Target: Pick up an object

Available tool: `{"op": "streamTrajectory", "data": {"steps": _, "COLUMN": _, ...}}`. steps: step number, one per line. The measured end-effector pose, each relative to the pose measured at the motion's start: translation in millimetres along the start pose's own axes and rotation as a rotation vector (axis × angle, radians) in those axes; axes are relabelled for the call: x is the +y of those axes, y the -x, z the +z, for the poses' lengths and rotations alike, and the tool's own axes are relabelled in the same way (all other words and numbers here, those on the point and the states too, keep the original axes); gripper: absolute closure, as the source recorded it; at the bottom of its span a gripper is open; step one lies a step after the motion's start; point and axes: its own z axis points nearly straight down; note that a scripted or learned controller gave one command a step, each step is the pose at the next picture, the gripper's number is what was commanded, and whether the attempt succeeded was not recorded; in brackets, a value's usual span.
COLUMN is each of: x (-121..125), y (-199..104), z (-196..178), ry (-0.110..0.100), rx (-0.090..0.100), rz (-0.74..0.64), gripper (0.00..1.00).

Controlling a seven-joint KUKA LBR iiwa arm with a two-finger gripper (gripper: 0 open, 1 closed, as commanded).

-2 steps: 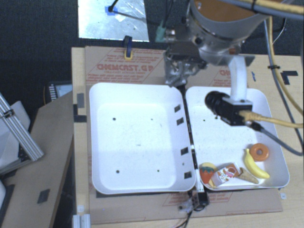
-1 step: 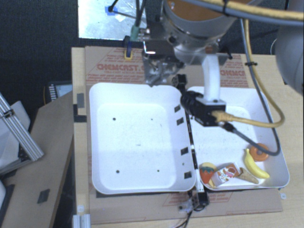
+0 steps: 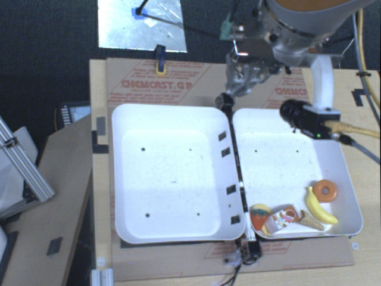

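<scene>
Several small objects lie in the near right corner of the right bin [image 3: 280, 159]: a yellow banana [image 3: 319, 207], an orange ring-shaped piece [image 3: 325, 190], a red and orange round item [image 3: 260, 217], a red-and-white packet [image 3: 283, 218] and a brown wedge [image 3: 310, 221]. My gripper [image 3: 240, 82] hangs from the grey arm above the far edge of the bench, just beyond the divide between the two bins, well away from the objects. Nothing shows in it.
The left bin [image 3: 169, 171] sits beside the right one, joined by black clips [image 3: 229, 154]. A black device [image 3: 306, 119] with cables overhangs the right bin's far rim. A yellow clamp [image 3: 161, 61] and a metal sheet [image 3: 141, 14] lie beyond the bins.
</scene>
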Motion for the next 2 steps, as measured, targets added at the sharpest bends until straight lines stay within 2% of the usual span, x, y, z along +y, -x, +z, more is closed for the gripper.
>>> {"op": "streamTrajectory", "data": {"steps": 1, "x": -23, "y": 35, "z": 82, "ry": -0.009, "rx": -0.001, "rz": -0.004, "gripper": 1.0}}
{"op": "streamTrajectory", "data": {"steps": 2, "x": -23, "y": 44, "z": 210, "ry": -0.014, "rx": -0.002, "rz": -0.006, "gripper": 1.0}}
